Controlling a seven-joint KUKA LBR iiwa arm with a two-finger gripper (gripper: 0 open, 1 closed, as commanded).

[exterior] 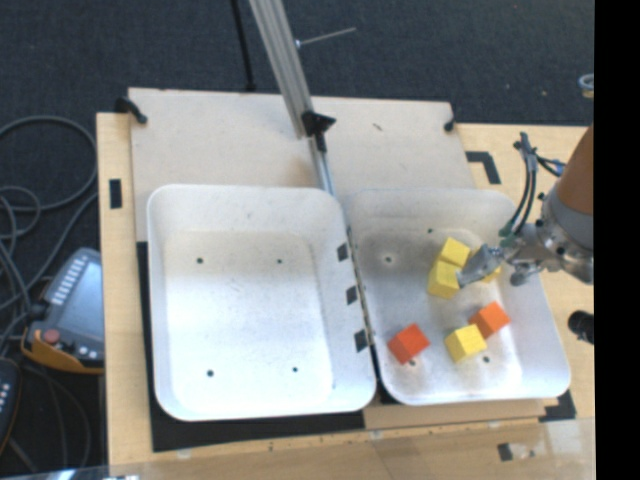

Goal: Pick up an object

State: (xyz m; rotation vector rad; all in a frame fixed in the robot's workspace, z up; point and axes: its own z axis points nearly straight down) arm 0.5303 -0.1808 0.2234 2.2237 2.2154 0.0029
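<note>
Item: pair of yellow blocks (447,268), touching, right bin (400,223), immediately left of the gripper (478,266), its tip at their edge. Finger state: cannot tell. Below the gripper: orange block (491,319), yellow cube (465,343); lower left, orange cube (408,344). Left bin (165,268) well apart.

blocks (450,268) in right bin (400,218), left bin (250,298) beside

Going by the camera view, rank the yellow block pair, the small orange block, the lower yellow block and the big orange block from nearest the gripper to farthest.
From the gripper:
1. Yellow block pair, right at its tip, upper part of the right bin.
2. Small orange block, just below, toward the right wall.
3. Lower yellow block, further down.
4. Big orange block, lower left, near the divider.
</note>
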